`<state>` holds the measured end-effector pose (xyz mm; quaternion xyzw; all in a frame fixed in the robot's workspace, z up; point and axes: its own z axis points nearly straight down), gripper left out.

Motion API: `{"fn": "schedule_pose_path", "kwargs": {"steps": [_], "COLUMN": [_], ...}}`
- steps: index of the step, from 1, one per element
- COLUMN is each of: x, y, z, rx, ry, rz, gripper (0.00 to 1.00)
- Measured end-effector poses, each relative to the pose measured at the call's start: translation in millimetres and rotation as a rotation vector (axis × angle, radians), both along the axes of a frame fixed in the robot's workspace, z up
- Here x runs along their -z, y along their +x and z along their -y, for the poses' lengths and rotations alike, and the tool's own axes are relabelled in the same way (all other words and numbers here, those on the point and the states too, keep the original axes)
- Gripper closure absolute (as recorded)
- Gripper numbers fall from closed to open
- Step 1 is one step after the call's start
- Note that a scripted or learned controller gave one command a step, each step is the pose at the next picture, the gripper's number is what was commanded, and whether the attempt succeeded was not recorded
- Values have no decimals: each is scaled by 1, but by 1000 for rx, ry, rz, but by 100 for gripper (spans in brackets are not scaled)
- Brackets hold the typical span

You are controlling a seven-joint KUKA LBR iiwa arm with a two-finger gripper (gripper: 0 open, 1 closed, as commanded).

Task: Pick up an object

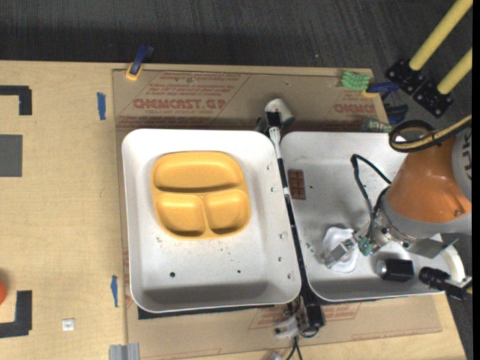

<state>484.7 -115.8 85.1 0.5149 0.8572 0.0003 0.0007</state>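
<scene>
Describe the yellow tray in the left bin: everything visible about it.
The yellow tray looks like moulded plastic, glossy, with rounded corners. It has three compartments: one long one across the far side and two smaller ones side by side nearer the camera. It seems to lie bottom up, the compartments bulging upward. It rests flat on the left bin floor, toward the far side.

I see the wooden bench [60, 201] carrying a cardboard sheet [187, 100]; on that sit two white bins, the left bin [142, 223] at nine o'clock of the right bin [322, 156].
</scene>
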Motion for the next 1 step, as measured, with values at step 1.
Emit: {"fn": "schedule_pose_path", "kwargs": {"steps": [1], "x": [-28], "y": [-5], "z": [-1], "rx": [-224], "ry": [-1], "rz": [2], "gripper": [0]}}
